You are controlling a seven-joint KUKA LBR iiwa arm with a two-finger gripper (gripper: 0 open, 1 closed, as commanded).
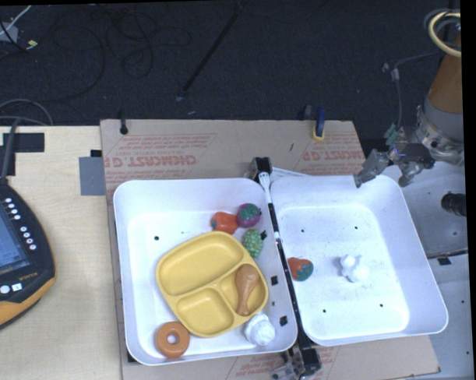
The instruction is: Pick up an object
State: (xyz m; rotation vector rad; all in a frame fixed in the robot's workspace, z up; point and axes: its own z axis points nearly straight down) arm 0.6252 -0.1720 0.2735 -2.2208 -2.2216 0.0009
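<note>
Hovering past the upper right corner of the shallow white right bin [415,241], the grey end effector [393,166] held nothing, its fingers spread wide. A small crumpled white object [352,268] lay mid-bin, a red-and-green toy strawberry [301,268] near the left wall.

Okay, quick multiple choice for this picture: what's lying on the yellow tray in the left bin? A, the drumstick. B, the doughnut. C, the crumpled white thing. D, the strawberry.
A: the drumstick lies across the right side of the yellow tray, while the doughnut sits on the bin floor in front of it.
</note>
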